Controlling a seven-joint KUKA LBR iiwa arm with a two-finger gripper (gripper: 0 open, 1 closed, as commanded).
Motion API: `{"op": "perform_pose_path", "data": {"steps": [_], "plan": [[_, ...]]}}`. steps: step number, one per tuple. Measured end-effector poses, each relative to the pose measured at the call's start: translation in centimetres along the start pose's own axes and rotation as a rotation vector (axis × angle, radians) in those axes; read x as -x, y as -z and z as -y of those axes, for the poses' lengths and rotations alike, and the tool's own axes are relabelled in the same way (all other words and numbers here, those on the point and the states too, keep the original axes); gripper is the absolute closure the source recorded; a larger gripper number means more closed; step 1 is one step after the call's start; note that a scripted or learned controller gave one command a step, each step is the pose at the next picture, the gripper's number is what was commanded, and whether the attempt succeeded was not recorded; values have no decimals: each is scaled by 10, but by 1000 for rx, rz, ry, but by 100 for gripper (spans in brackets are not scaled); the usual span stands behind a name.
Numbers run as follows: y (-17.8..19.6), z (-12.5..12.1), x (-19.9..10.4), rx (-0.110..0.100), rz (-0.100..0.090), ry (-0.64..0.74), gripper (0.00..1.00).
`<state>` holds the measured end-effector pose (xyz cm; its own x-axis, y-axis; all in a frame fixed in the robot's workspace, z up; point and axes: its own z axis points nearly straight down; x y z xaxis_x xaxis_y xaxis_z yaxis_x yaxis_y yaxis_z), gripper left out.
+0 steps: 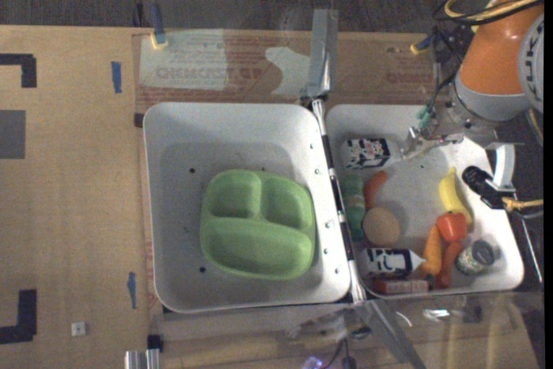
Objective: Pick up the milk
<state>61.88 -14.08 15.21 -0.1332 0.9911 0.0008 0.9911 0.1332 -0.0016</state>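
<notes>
Seen from above a cardboard-topped bench (69,212), two shallow white bins sit side by side. Nearest the camera, along the front wall of the right bin (510,276), lie a cow-patterned carton (390,261) on its side, a reddish bar-shaped item (399,286) just below it, a carrot (432,251), a red-and-orange pepper-like piece (451,236) and a small round tin (477,256). A tan egg-shaped object (381,226) sits mid-bin, touching an orange-red carrot-like piece (374,186) and a partly hidden green item (352,203) against the divider. A banana (451,194) lies to their right.

The left bin (173,134) holds a green three-compartment plate (257,223).

Farther back, the milk (366,153), a small black-and-white cow-print carton, rests at the right bin's rear left corner, apart from the other items. The gripper (425,138) hangs over the rear of that bin, just right of the milk; whether its fingers are spread or closed cannot be told, as they blur into cabling. The grey-and-orange arm (499,65) is cut off at the frame's right edge. Blue tape (116,77) marks the cardboard.
</notes>
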Motion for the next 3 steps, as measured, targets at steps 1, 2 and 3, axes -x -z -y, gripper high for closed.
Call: {"op": "perform_pose_path", "data": {"steps": [1,2,3], "plan": [[-10,-50,-7,1,2,-431,100],[-66,-41,6,5,2,-274,100],[51,-26,-45,2,1,-428,100]]}}
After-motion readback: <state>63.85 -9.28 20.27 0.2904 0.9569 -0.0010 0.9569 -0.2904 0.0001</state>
